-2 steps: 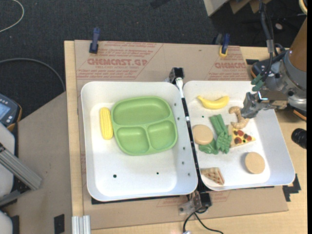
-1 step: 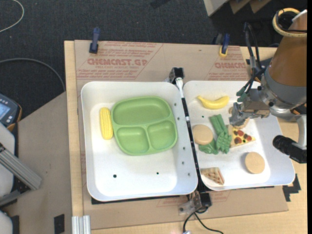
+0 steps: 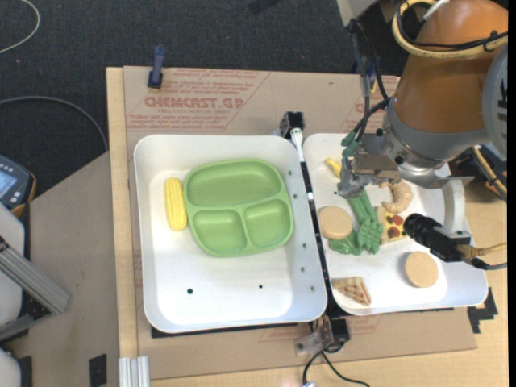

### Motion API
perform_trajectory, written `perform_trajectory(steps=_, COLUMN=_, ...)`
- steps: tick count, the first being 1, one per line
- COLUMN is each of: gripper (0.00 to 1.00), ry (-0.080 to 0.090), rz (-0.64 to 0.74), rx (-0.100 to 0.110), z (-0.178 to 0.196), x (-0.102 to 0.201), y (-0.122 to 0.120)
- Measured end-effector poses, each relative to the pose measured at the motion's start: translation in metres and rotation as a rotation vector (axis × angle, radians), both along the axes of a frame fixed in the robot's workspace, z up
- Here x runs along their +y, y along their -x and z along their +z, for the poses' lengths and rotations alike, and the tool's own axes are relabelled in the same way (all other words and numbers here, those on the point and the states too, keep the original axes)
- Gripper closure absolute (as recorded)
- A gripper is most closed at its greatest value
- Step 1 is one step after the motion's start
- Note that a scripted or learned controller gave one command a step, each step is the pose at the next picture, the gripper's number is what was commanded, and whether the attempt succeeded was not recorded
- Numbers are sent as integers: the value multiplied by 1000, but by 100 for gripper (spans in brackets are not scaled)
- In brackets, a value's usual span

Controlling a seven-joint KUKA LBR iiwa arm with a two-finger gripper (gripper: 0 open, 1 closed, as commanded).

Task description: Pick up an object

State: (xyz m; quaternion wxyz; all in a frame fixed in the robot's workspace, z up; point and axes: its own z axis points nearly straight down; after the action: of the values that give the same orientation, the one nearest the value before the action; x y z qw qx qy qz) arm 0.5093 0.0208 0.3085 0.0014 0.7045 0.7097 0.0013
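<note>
The gripper (image 3: 352,185) is low in the right bin (image 3: 468,295), touching the green vegetable (image 3: 364,224), whose long axis runs near-vertical, leafy end probably down; grip state unclear.

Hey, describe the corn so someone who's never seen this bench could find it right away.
Look in the left bin, the one holding a green tray. The corn lies on the bin floor beside the tray's left edge, lengthwise along it. It is the only yellow, ridged, cob-shaped thing in that bin; the other food pieces are in the right bin.

Green toy plant (image 3: 364,226) flat in right bin (image 3: 451,297)
</note>
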Motion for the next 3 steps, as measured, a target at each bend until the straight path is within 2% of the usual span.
perform_trajectory(steps=1, gripper=100, ry=0, rz=-12, rx=11, z=-62, x=-45, y=16)
perform_trajectory(steps=2, gripper=100, ry=-1, rz=-14, rx=10, z=-109, x=-109, y=32)
perform_trajectory(steps=3, gripper=100, ry=-4, rz=6, rx=3, z=-96, x=19, y=30)
